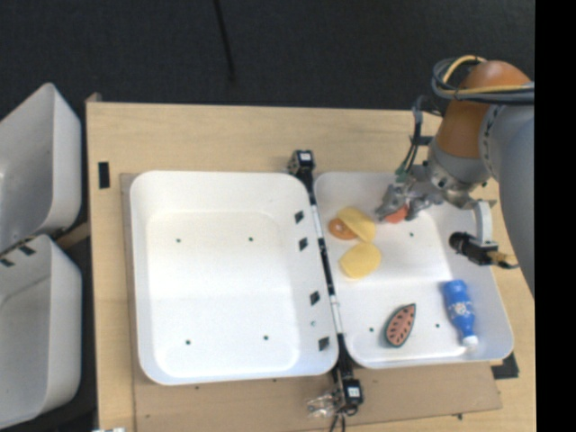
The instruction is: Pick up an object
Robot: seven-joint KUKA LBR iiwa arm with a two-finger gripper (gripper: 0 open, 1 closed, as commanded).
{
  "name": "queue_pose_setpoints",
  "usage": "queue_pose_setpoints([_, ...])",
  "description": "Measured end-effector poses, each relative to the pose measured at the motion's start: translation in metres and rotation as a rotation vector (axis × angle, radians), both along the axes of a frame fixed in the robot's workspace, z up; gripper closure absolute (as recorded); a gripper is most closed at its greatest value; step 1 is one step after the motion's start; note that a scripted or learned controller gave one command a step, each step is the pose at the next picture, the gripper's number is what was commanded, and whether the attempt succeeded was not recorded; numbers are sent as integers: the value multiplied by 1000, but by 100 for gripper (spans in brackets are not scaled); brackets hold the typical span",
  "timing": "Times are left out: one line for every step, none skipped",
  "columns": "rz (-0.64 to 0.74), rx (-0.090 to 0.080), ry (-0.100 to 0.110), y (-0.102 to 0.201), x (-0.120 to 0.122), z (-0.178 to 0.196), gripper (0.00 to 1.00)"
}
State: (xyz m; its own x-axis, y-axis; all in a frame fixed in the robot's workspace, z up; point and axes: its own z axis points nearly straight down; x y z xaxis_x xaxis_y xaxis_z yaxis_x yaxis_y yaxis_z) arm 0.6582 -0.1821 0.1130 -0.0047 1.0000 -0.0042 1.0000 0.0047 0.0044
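My one fixed camera looks down at a slant on the counter (225, 138), far enough to frame both white bins (216, 277); the arm (468, 124) enters from their right.

blue bottle (459, 310): has a pale label patch, but the print's way too small to read
black tags on the bin divider (317, 246): no lettering I can make out
bins, bench, arm: no readable text, brand, or numbers anywhere
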Motion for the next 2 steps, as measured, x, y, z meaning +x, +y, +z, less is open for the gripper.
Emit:
queue_pose_setpoints([2, 5, 4, 77, 7, 1, 100])
queue_pose_setpoints([3, 5, -1, 161, -4, 93, 100])
